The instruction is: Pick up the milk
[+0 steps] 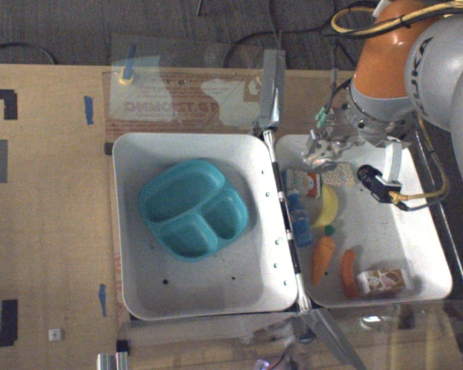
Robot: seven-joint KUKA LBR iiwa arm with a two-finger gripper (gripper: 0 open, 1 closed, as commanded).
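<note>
A small white carton with red and blue print, which I take for the milk point(304, 182), lies at the left wall of the right bin point(417, 237), near its far end. My gripper point(321, 155) hangs just beyond and slightly right of the carton, over the bin's far left corner. Nothing shows held in it. The grey wrist with its orange band point(390, 45) comes in from the upper right.
Near the carton lie a blue bottle point(299, 220), a banana point(327, 205), a carrot point(322, 259), an orange sausage point(348, 272), a brown-labelled carton point(382, 280) and a checkered piece point(339, 176). The left bin point(139, 284) holds a teal divided plate point(191, 208).
</note>
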